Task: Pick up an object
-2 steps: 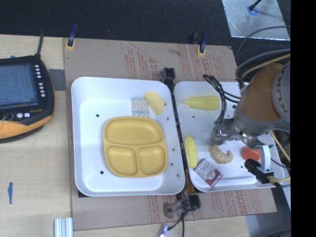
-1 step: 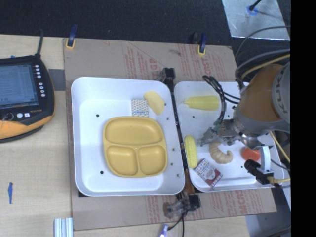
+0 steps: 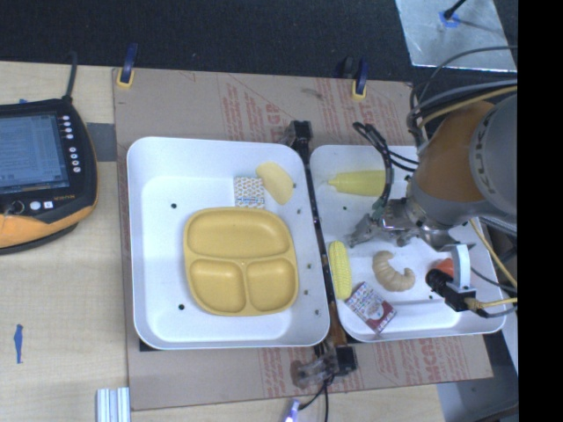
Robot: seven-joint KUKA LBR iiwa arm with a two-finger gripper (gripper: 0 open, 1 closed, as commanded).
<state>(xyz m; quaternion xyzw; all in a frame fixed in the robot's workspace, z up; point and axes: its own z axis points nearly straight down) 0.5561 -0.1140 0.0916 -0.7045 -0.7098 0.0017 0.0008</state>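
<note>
My gripper (image 3: 368, 229) hangs open and empty over the right bin (image 3: 493, 326). The croissant (image 3: 392, 270) lies just beside it, nearer the bin's front; I should centre over it, then descend straight.

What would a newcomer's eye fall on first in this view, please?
Probably the big yellow divided tray, which takes up much of the left bin. Next, the grey arm with its orange band looming over the right bin, where a croissant and a corn cob lie.
</note>
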